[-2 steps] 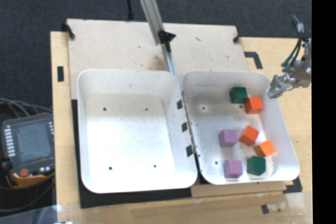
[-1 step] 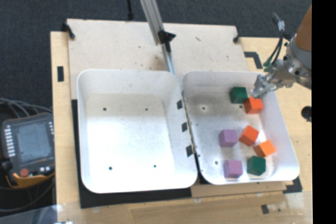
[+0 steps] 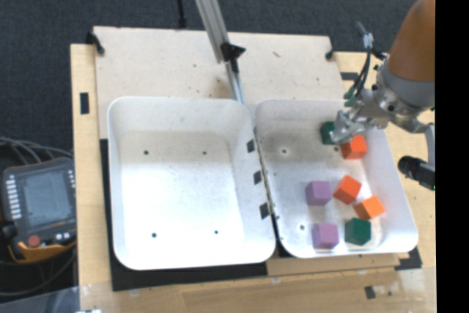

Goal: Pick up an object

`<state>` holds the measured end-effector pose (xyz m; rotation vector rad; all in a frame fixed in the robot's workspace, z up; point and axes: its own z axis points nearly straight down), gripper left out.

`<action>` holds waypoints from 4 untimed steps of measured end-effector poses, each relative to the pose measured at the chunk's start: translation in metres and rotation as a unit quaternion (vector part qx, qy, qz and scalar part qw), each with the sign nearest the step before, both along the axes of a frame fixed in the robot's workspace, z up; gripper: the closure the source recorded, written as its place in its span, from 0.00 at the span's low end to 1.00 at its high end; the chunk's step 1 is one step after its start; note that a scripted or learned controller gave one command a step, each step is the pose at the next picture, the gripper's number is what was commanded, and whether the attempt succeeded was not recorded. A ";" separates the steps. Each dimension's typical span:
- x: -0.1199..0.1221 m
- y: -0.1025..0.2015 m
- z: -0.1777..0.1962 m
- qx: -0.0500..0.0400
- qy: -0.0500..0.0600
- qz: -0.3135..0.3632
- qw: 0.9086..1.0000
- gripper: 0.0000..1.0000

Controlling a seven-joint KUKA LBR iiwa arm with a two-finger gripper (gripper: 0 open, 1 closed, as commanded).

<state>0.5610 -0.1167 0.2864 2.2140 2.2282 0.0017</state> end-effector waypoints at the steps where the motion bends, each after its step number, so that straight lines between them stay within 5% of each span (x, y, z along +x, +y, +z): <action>1: -0.001 0.051 -0.019 0.000 0.001 0.000 1.000 1.00; 4: -0.019 0.182 -0.049 0.000 0.002 0.000 1.000 1.00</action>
